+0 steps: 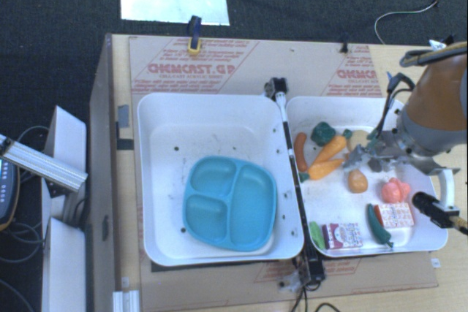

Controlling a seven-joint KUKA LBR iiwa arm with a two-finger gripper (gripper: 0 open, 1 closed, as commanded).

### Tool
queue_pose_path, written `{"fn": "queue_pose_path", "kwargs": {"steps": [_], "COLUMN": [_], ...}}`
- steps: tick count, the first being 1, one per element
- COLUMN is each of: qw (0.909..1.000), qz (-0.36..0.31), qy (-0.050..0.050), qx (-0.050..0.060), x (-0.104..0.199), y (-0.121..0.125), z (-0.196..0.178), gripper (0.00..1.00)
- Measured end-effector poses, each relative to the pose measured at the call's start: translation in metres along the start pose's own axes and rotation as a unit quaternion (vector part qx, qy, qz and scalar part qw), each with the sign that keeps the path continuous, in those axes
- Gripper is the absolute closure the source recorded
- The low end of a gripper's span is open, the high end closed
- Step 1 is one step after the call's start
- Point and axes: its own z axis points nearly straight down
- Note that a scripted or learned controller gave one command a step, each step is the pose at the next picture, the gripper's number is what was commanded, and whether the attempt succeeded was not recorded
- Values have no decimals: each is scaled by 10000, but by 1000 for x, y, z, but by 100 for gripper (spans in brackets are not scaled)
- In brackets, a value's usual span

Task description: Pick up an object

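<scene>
As seen from above, the bench [219, 58] carries two white bins side by side. The left bin [168, 128] holds a blue sectioned plate [230, 202]. The right bin [424, 245] holds the candidate objects: two orange carrots [327, 157] lying crossed near its left wall, a red sausage [300, 151] beside them, a green vegetable [322, 133] at the far side, a tan potato [357, 181] in the middle, a pink piece [395, 191] to its right, and along the near wall a carton [344, 235], a dark green pod [379, 225] and a small red-and-white box [395, 215]. The arm [439, 95] enters from the right; its gripper [369, 156] hangs low over the bin, just far of the potato and right of the carrots. How far the jaws are parted cannot be told, and nothing is seen held. Judgement: the potato is the nearest target; a good grasp would centre over it, clear of the carrots, before descending and closing.
</scene>
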Motion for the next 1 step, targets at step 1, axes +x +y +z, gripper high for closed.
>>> {"fn": "queue_pose_path", "kwargs": {"steps": [1], "qw": [10000], "qz": [3], "qy": [-3], "qx": [-10], "x": [21], "y": [10], "z": [82], "gripper": [0]}}
